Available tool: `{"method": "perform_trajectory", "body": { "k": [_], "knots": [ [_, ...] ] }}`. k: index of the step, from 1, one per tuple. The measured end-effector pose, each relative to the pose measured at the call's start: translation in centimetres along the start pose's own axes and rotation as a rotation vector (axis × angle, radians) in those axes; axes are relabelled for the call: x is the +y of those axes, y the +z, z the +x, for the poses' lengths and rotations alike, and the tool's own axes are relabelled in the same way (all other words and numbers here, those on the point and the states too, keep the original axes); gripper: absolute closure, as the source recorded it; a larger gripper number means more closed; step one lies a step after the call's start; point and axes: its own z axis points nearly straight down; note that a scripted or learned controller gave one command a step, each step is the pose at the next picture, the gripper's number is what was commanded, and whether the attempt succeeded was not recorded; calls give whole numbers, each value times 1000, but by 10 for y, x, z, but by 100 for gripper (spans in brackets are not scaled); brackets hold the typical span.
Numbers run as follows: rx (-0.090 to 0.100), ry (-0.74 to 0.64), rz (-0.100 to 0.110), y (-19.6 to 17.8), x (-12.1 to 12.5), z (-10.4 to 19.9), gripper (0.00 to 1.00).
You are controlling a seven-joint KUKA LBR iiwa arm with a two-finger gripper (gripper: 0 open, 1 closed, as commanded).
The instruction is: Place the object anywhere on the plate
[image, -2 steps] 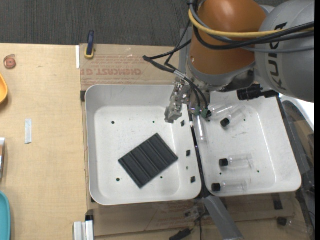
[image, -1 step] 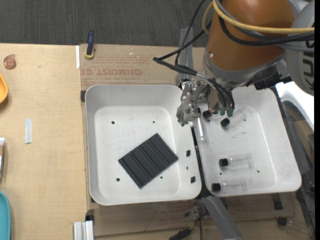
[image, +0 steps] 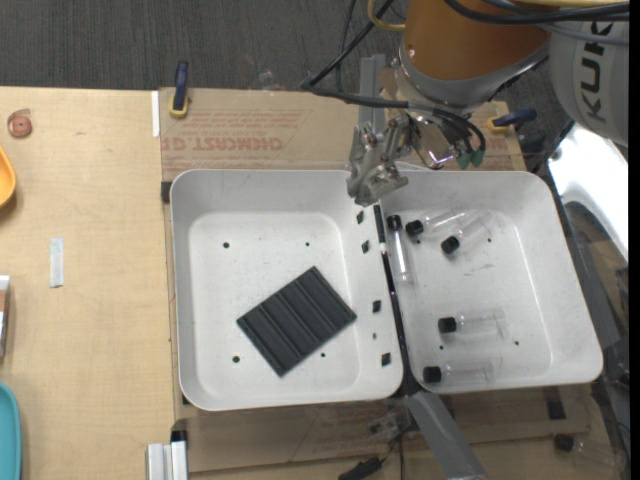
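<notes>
A dark ribbed rectangular plate lies flat and turned at an angle on the floor of the left bin. Several clear vials with black caps lie in the right bin: two near the back, one at mid-floor and one by the front wall. Another slim clear vial lies along the divide between the bins. My gripper hangs over the back end of that divide, above the slim vial's capped end. I see nothing clearly held in it.
Brown cardboard lies behind the bins, with a blue clamp at its left corner. Black cables loop off the wrist over the right bin's back wall. The wooden bench stretches to the left.
</notes>
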Motion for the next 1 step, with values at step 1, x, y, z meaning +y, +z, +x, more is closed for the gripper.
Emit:
{"method": "perform_trajectory", "body": {
  "k": [1],
  "knots": [
    [3, -275, -1, 32, 48, 57, 100]
  ]
}}
